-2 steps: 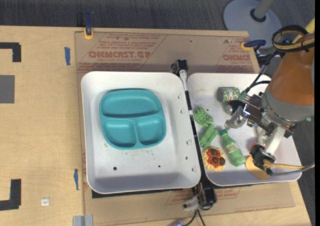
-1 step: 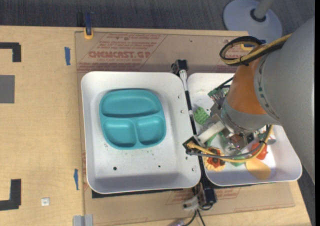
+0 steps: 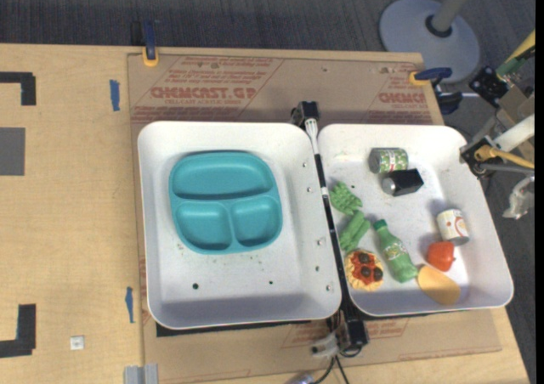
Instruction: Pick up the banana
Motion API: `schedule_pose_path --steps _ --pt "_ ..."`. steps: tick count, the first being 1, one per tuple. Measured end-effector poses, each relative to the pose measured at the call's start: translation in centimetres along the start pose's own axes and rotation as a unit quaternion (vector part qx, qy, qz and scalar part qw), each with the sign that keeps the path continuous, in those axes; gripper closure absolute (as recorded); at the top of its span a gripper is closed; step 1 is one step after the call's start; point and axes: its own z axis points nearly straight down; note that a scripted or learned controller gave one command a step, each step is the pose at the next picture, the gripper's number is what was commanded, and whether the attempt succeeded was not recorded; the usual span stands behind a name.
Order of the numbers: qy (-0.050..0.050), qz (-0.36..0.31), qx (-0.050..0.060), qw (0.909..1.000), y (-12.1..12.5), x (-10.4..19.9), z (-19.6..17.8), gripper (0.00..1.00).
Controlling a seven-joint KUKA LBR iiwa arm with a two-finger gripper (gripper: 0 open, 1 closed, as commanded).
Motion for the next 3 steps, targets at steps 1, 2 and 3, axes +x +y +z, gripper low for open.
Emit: schedule_pose_path --steps 1,2,3 --pt "0.000 -0.062 0.000 0.9981 -7.7 4.5 -11.3 0.00" --pt "0.001 -0.192 -0.001 0.9814 -13.5 6.2 -14.3 0.00" --pt "-0.001 -0.226 0.001 0.9741 -15.5 7.1 20.8 0.00"
